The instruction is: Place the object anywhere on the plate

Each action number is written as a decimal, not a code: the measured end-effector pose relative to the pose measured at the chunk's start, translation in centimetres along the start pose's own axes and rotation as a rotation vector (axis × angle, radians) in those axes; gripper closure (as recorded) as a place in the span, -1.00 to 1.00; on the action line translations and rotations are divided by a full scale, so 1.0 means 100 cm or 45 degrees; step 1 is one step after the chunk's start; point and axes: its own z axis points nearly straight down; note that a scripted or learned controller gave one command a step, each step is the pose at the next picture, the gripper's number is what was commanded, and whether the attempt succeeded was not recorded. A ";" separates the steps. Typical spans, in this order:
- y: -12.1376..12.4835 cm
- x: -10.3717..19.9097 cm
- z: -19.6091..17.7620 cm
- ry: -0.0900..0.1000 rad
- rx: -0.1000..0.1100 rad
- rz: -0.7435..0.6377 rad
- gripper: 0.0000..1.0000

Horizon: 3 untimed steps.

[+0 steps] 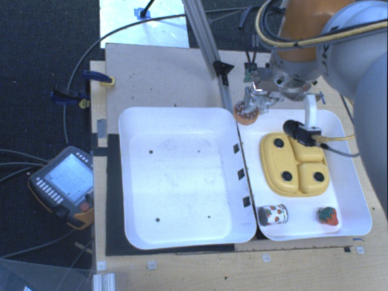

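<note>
Two shallow white bins sit side by side. Nearest, in the right bin [357, 220], a small printed can [273, 214] lies on its side and a red strawberry-like toy [328, 216] rests well apart from it by the front rim. Behind them lies a yellow compartmented plastic plate [295, 164]. The left bin [176, 174] offers broad open floor. Farther back, the gripper [253, 102] hangs over the right bin's far-left corner, clamped on a small brownish-orange round object [245, 112].
</note>
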 end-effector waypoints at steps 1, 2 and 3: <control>-0.004 0.050 0.014 0.001 0.005 0.001 1.00; 0.013 0.101 0.027 0.000 0.002 0.001 1.00; 0.012 0.098 0.027 -0.002 0.003 0.006 -1.00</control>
